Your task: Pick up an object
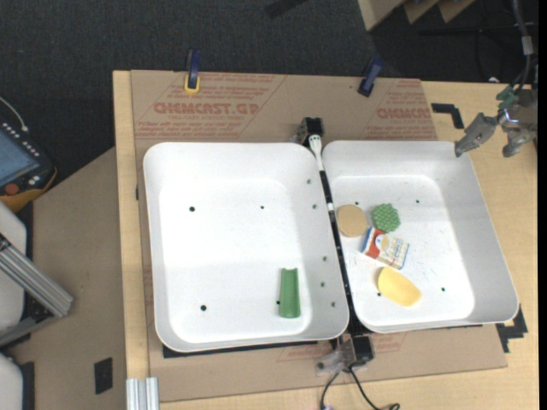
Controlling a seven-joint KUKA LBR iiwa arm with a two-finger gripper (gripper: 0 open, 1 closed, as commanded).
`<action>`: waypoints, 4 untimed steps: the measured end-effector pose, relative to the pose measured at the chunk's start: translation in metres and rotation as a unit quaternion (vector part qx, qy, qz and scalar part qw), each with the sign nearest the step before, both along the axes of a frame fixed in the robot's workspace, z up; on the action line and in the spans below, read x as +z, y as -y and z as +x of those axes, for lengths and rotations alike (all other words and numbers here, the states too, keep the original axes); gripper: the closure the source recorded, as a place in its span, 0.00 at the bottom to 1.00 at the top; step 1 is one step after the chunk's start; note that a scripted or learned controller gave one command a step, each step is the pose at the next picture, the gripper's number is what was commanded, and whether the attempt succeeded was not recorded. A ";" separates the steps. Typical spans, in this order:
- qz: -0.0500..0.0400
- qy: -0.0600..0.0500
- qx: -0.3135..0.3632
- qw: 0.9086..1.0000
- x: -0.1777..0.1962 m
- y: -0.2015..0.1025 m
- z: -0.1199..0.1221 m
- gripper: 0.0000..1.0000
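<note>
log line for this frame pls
claw: open, above right bin's far right corner, holding nothing | right bin: tan disc, green ball, packet, yellow piece | left bin: green block

Dark carpet floor (speckled) around a cardboard-topped bench.

Left bin mostly open floor, green block near front, right bin crowded mid-left

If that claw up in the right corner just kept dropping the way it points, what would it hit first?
Probably the far right rim of the right bin. The claw hangs just beyond that corner, pointing down and slightly left. Depth is hard to judge, so it might land on the cardboard sheet beside the bin instead.
</note>
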State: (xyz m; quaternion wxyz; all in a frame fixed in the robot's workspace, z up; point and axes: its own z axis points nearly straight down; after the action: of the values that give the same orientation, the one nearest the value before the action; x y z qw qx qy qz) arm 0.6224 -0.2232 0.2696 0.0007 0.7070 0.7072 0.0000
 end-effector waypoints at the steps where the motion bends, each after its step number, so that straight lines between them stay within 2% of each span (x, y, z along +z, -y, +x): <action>1: -0.001 0.002 0.001 1.000 0.011 0.000 0.001 1.00; 3: -0.003 0.006 -0.002 1.000 0.215 0.003 -0.146 1.00; 4: 0.003 -0.008 0.000 1.000 0.046 -0.001 -0.114 1.00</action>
State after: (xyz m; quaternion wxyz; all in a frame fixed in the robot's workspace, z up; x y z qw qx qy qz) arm 0.5089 -0.2222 0.3151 -0.0072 0.7068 0.7074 -0.0031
